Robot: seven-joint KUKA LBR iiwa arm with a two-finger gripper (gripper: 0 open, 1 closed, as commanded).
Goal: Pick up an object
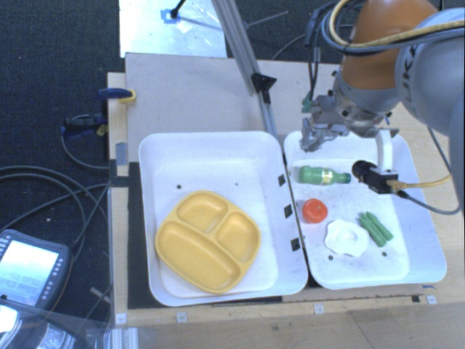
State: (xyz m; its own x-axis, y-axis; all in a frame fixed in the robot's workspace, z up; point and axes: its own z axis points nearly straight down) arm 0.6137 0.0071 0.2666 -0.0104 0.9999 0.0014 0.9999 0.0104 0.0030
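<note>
Down at the near edge sits the left bin (pixel 149 195), and lying in it is a yellow divided tray (pixel 208 241), three compartments, turned at an angle, its lower corner close to the bin's near wall. Bare white floor runs around the tray toward the far wall and the left wall.

Over to the right bin (pixel 429 264), where the pickable things are. Farthest back lies a green bottle (pixel 324 175) on its side, pale label at its middle, yellowish cap end pointing right. Nearer, close to the dividing wall, sits a small round orange-red piece (pixel 314 210). To its right and nearer lies a flat white piece (pixel 346 238) with a wavy outline, and just beside that, a pair of green pods (pixel 376 228) slanting across the floor, touching or almost touching the white piece. All four stand apart from the bin's near wall, with an open strip of floor in front of them and a clear corner at the right.

Gripper (pixel 314 141) hangs over the far left corner of the right bin, just behind the bottle, nothing visibly between its fingers; how wide they stand, I cannot tell. Above it looms the orange band (pixel 381 31) and the grey arm (pixel 436 71).
</note>
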